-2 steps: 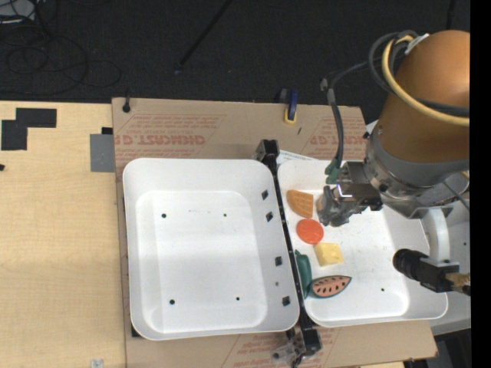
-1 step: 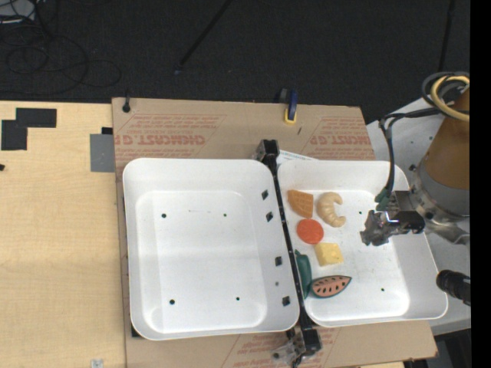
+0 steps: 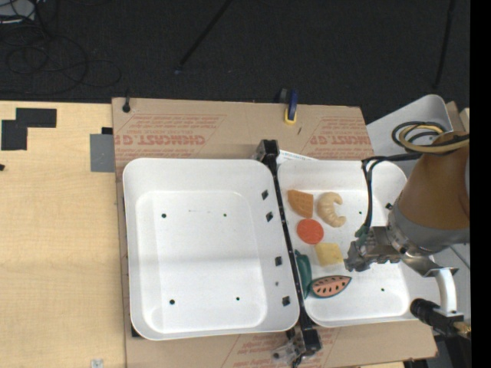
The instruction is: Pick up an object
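While the arm (image 3: 437,198) reached in from the right, two white bins lay side by side on the worktop (image 3: 54,236). Taking the black divider (image 3: 282,244) between them as landmark, the left bin (image 3: 146,244) lay to its left, showing a bare white floor with a few small dark dots. Just right of the divider, low down, lay a green piece (image 3: 304,271), and beside it a watermelon slice (image 3: 331,286). Further right of the divider, in the right bin (image 3: 383,301), lay an orange wedge (image 3: 301,202), a red disc (image 3: 310,231) below it, a pale yellow block (image 3: 329,254) lower still, and a croissant (image 3: 332,208) beside the wedge. The hand (image 3: 362,253) hung low, just right of the yellow block. Whether its fingers were apart or together, I cannot tell; nothing was seen between them.
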Robot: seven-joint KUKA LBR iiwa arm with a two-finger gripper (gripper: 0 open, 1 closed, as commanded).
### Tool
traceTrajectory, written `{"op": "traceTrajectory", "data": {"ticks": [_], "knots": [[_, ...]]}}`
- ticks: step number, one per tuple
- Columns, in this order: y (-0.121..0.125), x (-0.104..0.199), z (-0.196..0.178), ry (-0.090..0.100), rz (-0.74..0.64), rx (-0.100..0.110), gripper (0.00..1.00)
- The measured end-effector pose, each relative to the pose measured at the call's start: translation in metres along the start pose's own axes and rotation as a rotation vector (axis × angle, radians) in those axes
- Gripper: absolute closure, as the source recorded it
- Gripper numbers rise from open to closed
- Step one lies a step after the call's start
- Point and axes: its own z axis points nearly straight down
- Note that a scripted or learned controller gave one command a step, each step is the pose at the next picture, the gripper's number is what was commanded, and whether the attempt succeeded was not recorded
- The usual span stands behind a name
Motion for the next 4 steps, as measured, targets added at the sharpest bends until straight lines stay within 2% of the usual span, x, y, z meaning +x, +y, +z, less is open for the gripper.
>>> {"op": "traceTrajectory", "data": {"ticks": [1, 2, 3, 4], "knots": [[0.01, -0.089, -0.016, -0.006, 0.003, -0.014, 1.0], [0.006, -0.111, 0.102, -0.003, -0.001, -0.017, 1.0], [0.005, -0.113, -0.016, -0.006, -0.003, -0.024, 1.0], [0.004, -0.09, -0.096, -0.003, -0.006, -0.022, 1.0]]}}
